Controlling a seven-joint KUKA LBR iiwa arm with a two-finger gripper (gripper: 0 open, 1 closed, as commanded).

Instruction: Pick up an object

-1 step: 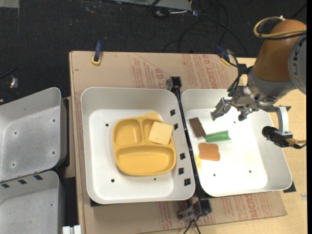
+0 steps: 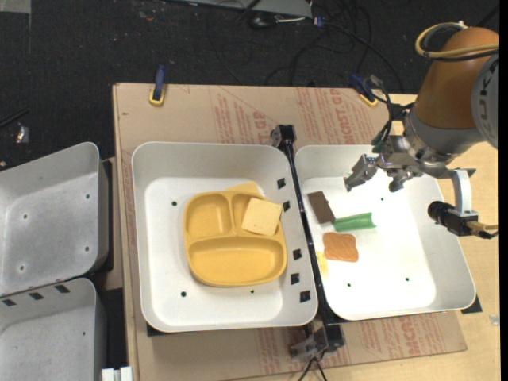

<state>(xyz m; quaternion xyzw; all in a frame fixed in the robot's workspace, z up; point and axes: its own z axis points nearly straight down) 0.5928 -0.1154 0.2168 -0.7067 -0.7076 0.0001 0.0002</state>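
The two-finger gripper (image 2: pixel 378 175) hangs over the right white bin (image 2: pixel 444 288), jaws spread wide and holding nothing. Below it, near the divider, lie a brown block (image 2: pixel 320 205), green stick (image 2: pixel 354 222) and orange slab (image 2: pixel 341 248), seemingly within reach.

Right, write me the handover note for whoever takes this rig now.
Hand: open, holding nothing, above the back of the right bin.
Right bin: brown block, green stick and orange piece, all near its left side.
Left bin: yellow divided tray with a pale yellow block on it.
Done: nothing picked yet.
Left: lower onto one item, close, lift.
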